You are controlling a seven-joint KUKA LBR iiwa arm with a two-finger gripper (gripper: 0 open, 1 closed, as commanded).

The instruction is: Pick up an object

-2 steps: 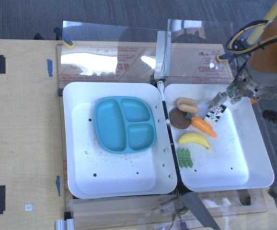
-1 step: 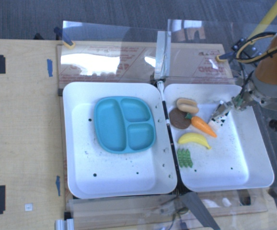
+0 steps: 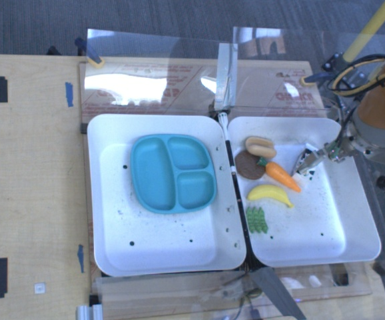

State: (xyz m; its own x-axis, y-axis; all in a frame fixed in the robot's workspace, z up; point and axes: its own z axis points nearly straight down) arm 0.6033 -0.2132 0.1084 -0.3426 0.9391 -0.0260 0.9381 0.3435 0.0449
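The gripper (image 3: 306,163) hangs low in the right bin (image 3: 332,245), right of centre frame, just beside the carrot (image 3: 282,176), apparently lining up a grasp. Nothing sits between its fingers; whether they're spread, I cannot tell.

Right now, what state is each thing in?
Gripper: over right bin, right of the carrot, nothing seen held.
Plate: flat in left bin.
Carrot: lying in right bin.
Banana: lying below the carrot.
Bun: lying beside the brown disc.
Greens: lying flat.
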